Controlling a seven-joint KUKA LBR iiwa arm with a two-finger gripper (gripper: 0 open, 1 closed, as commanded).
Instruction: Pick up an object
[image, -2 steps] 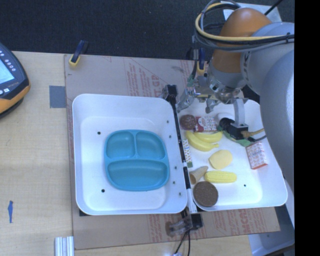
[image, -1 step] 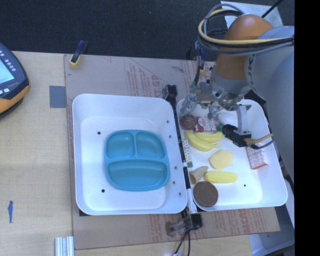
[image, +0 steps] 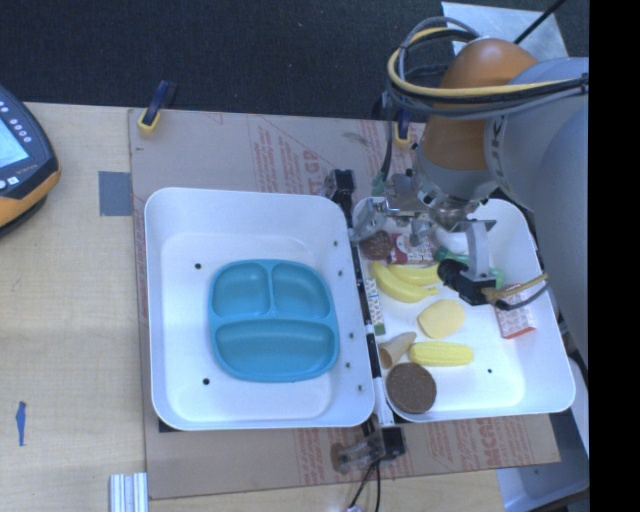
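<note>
The likeliest thing to be picked, judging by where the arm is, is the small brownish item (image: 378, 245) at the far left corner of the right bin (image: 545, 395), though it is too blurred to name; it lies on the bin floor with the bananas (image: 405, 281) just beside it toward the near side. Nothing appears lifted yet, so the pick itself looks undone. The gripper (image: 412, 232) is low over that corner, above the brown item and the bananas, and whether it is spread or closed cannot be told from this slant. Farther toward the near edge lie a pale yellow round piece (image: 441, 319), a corn cob (image: 441, 354), a cone (image: 396, 347) and a brown disc (image: 411, 387). The left bin (image: 170, 300) carries a blue divided plate (image: 273, 320) in its middle.
</note>
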